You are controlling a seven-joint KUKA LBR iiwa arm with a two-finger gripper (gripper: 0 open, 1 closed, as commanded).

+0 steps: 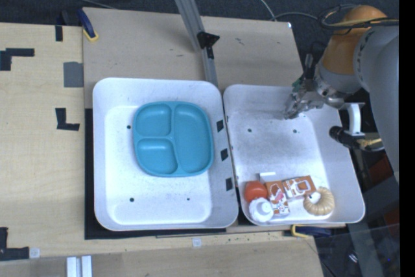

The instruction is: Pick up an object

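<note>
My gripper (293,107) hangs over the far right part of the right bin (285,139), with nothing visible between its fingers. At that bin's near edge several small objects lie together: a red-orange round piece (255,191), a white cap-like piece (262,210), an orange and white packet (289,193) and a tan ring-shaped pastry (320,202). They are well below the gripper in the view, apart from it.
A blue sectioned plate (174,138) lies in the left bin (110,139). A grey metal pole (188,6) slants across the bench behind the bins. The grey arm with its orange band (353,42) enters from the right.
</note>
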